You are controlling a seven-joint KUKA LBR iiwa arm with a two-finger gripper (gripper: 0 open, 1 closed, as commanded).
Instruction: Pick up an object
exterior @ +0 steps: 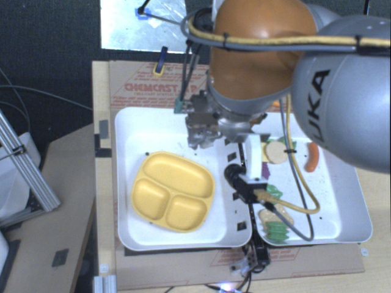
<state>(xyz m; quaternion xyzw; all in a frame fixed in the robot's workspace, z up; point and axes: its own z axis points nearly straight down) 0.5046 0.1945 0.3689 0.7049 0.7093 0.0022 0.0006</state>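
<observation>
A yellow divided plate (pixel 173 191) lies in the left bin (pixel 125 157), towards its front. My gripper (pixel 201 136) hangs over the back right part of that bin, just beyond the plate's far edge, with the orange wrist band bulking above it. In the right bin (pixel 342 206) lie small toy foods: an orange sausage-like piece (pixel 312 157), a round beige slice (pixel 276 153), a purple piece (pixel 266 170), a green piece (pixel 273 193) and a green ridged piece (pixel 278 231) at the front. The arm hides the back of the right bin.
Black and yellow cables (pixel 299 188) droop from the arm across the right bin and over the divider between the bins. A cardboard sheet (pixel 140 87) lies under both bins. A metal frame (pixel 24 170) stands at the left, off the bench.
</observation>
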